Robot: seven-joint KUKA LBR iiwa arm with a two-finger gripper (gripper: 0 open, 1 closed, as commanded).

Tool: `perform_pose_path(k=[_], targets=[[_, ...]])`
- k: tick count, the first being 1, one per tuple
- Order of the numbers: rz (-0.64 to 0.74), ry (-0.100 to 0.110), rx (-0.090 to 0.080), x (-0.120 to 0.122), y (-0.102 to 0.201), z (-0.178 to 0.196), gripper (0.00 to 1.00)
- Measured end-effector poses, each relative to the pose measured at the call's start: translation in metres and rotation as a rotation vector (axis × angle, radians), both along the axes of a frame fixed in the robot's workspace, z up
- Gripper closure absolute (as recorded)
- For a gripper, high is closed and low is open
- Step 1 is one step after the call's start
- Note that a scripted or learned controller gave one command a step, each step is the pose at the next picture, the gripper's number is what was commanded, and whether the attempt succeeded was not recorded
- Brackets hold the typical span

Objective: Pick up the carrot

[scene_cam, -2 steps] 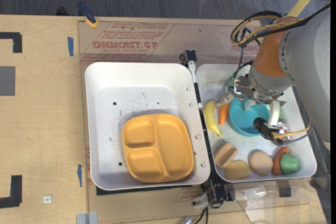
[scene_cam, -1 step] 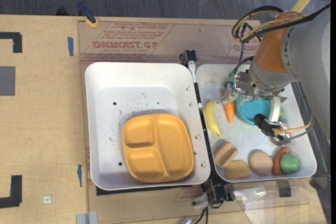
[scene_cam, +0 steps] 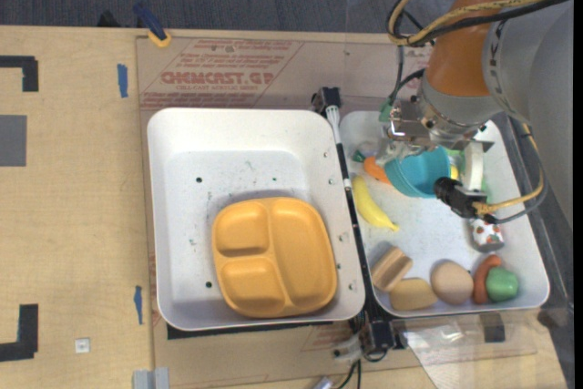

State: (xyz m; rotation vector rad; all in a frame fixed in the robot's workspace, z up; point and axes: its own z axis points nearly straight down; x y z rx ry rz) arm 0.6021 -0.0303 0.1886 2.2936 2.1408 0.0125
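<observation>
While the arm leans in over the right bin, the carrot lies near that bin's upper left corner, just above the banana and touching or nearly touching the teal cup. What shows of the carrot is small and bright orange, a short tapered piece pointing toward the bin's left wall; its right end runs up against the cup and the hardware above it, so its full length cannot be judged. The gripper hangs just above and to the right of the carrot, and whether it is spread or closed cannot be told, since the wrist covers it from this angle.

Two white bins sit side by side. One yellow divided tray with three compartments lies in the left bin. The right bin holds one carrot, one yellow banana, one teal cup, one sliced brown sandwich-like piece, one tan bread roll, one beige egg, one green and red item in the lower right corner, and one small white, speckled item.
</observation>
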Motion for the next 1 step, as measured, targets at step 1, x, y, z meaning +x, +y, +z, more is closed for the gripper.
perform_pose_path(k=[1], targets=[[-0.013, 0.018, -0.001, -0.1240, 0.0148, -0.0060, 1.00]])
